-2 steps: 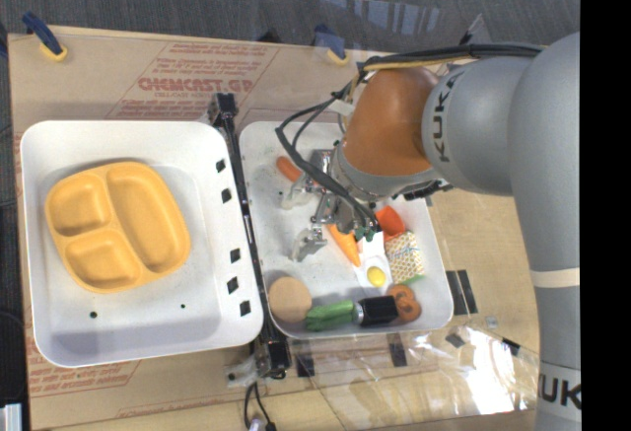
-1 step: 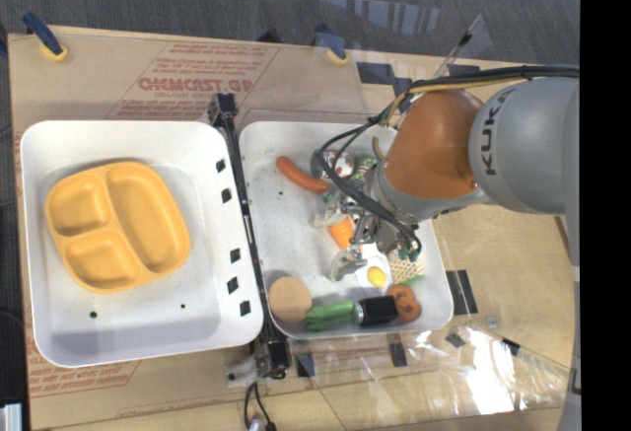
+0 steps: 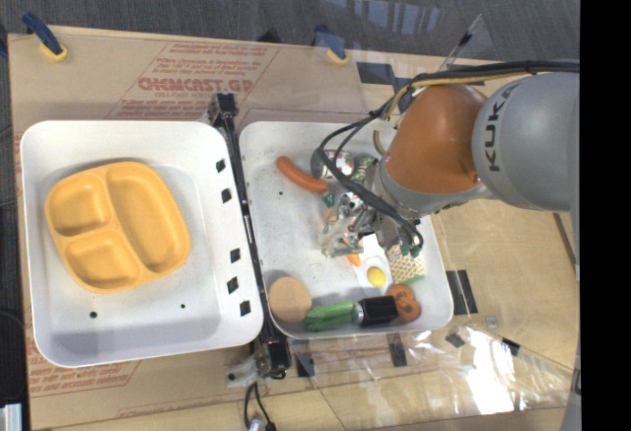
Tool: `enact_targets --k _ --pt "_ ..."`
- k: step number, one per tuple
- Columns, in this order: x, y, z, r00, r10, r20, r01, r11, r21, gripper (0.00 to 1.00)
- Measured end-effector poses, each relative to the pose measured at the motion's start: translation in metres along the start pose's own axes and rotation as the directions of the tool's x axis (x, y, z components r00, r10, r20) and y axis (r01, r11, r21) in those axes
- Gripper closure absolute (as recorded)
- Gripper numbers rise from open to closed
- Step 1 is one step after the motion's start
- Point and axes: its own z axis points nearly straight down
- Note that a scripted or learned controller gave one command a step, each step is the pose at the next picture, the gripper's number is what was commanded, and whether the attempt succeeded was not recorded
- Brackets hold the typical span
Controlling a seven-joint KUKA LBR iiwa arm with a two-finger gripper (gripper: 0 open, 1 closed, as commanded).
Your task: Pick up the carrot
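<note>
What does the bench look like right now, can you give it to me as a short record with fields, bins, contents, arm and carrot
left bin: holds a yellow divided tray
right bin: holds the toy food and the gripper
carrot: orange, lying in the right bin's upper part, apart from the gripper
gripper: low over the middle of the right bin, below the carrot in the view
near edge of right bin: round tan piece, green piece, black piece
arm: reaches in from the right
</note>
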Motion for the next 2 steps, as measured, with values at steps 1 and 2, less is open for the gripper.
enact_targets --k 1,2 --pt "-0.022 0.031 -0.034 0.984 0.176 0.004 -0.176 0.984 -0.001 1.0" --pt "-0.02 0.1 -0.094 0.996 0.094 0.008 -0.094 0.996 -0.002 1.0"
